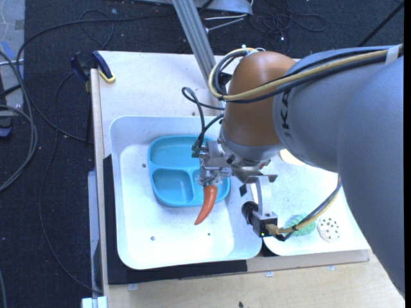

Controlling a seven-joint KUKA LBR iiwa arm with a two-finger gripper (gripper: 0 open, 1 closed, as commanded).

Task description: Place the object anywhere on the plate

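Observation:
A blue divided plate point(171, 165) lies in the left white bin point(138, 236). An orange-red chili pepper point(206, 205) hangs almost upright, its tip pointing down and left, over the plate's near right edge. My gripper point(209, 182) is directly above it and shut on the pepper's top end. The arm's big orange and grey wrist hides the plate's right part.
In the right bin point(314, 252) lie a green object point(299, 224) and a white perforated piece point(328, 229), near its front. A bench clamp with a yellow tip point(103, 69) sits at the far left corner. Cables run across the dark floor.

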